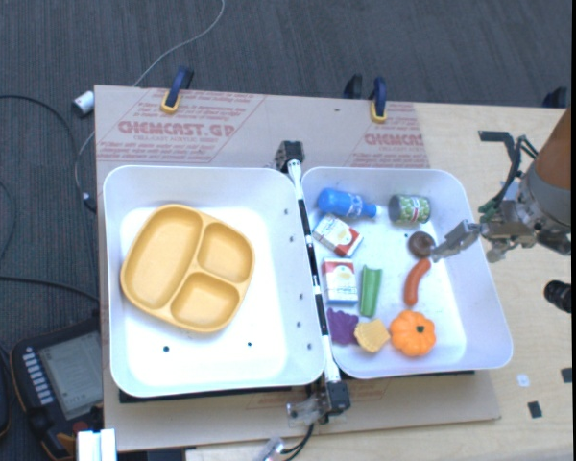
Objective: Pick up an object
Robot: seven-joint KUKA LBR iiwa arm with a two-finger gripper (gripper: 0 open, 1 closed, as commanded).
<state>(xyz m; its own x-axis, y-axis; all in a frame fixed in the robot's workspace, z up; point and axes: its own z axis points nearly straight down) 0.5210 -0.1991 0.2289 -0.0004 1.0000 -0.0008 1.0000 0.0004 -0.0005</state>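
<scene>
The right bin [480,301] holds several small toys: a blue bottle [346,203], a green can [409,208], a brown round piece [420,244], an orange sausage [416,281], a pumpkin [413,334], a green stick [370,291], two red-and-white cartons [334,235] [340,281], purple grapes [342,327] and a tan cracker [372,335]. My gripper [472,236] hangs over the bin's right rim, just right of the brown piece and above the sausage. Nothing is seen in its grasp.
A yellow divided plate [187,267] lies in the left bin [125,353]. A metal rail [307,248] joins the two bins. Clamps [178,86] [377,99] hold the board at the back. Cables and a pendant [58,373] lie on the floor at left.
</scene>
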